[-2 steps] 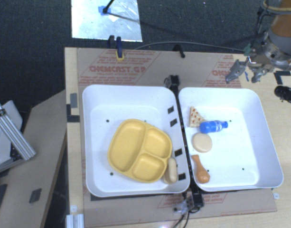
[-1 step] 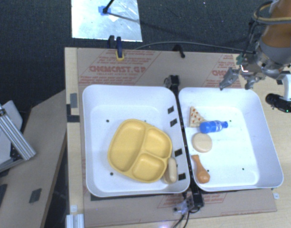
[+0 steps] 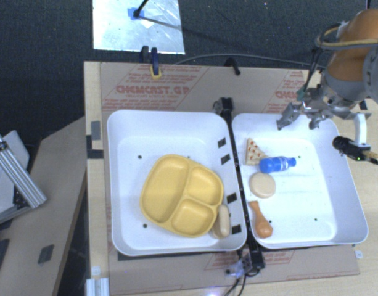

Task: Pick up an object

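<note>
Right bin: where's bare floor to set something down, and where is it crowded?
Right bin: free floor right of the blue bottle and round cookie, out to the right wall. Crowded along its left edge, where the pizza slice, bottle, cookie and drumstick stack. Gripper hovers at the far rim.

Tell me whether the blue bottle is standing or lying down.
Lying down. The bottle rests on its side in the right bin, cap pointing right, beside the pizza slice.

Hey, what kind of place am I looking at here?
Most likely a robotics lab bench set up for grasping trials. A robot arm with its gripper hangs over two white bins holding toy food and a yellow divided tray, all on a taped-down board.
</note>
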You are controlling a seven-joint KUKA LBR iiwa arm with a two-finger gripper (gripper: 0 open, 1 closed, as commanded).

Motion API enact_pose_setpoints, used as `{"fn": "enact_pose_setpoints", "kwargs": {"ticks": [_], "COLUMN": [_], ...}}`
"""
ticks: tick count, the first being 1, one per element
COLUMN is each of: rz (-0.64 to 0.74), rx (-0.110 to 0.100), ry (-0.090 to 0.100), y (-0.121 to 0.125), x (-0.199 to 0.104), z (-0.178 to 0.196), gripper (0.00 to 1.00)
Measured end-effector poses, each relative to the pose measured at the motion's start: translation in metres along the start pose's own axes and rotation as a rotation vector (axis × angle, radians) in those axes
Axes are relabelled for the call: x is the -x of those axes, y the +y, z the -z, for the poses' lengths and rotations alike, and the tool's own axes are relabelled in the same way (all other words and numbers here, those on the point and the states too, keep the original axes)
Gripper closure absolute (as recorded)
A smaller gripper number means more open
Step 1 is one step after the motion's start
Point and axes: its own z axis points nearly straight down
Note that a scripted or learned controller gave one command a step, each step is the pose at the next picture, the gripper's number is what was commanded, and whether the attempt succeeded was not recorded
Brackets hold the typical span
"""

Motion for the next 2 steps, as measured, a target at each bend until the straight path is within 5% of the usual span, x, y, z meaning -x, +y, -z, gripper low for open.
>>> {"fn": "enact_pose_setpoints", "kwargs": {"ticks": [1, 2], "rz": [0.0, 0.001], "rx": [0.002, 0.006], "ry": [0.0, -0.001], "y": [0.005, 0.006], "x": [0.004, 0.004], "z": [-0.043, -0.03], "gripper": [0.0, 1.0]}}
